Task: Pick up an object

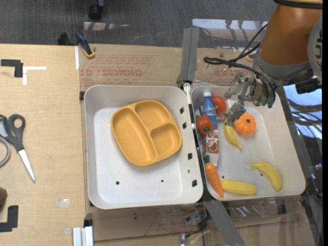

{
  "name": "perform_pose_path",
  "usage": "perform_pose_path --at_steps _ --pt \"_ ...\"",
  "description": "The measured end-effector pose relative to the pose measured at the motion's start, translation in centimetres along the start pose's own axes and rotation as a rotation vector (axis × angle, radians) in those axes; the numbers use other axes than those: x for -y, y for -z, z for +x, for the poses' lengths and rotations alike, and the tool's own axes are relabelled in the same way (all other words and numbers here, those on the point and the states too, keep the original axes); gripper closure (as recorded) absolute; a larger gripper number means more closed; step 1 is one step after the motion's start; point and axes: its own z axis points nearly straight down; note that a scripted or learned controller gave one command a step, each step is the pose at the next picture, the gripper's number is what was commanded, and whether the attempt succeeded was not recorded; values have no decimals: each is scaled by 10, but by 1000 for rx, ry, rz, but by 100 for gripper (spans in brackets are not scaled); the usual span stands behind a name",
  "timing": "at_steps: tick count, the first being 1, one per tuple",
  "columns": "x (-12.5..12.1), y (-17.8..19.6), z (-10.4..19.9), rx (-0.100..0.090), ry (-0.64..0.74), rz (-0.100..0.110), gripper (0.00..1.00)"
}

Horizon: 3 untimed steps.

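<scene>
Two white bins side by side on surface. Gripper low in right bin, just left of orange pepper; fingers slightly apart, nothing between them. Around pepper: small banana lower left, tomato and blue bottle left, larger banana, corn, carrot below. Yellow divided plate in left bin.

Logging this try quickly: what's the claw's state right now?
Claw: open or closed cannot be told; it sits low in the right bin, beside the orange bell pepper.
</scene>
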Motion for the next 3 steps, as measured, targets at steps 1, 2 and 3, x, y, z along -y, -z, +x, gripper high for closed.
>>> perform_pose_path --at_steps 1,2,3 --pt "36 -108 -18 -1 -142 1 0" --pt "47 -139 22 0 -162 1 0" --pt "59 -143 -40 -28 -169 4 0"
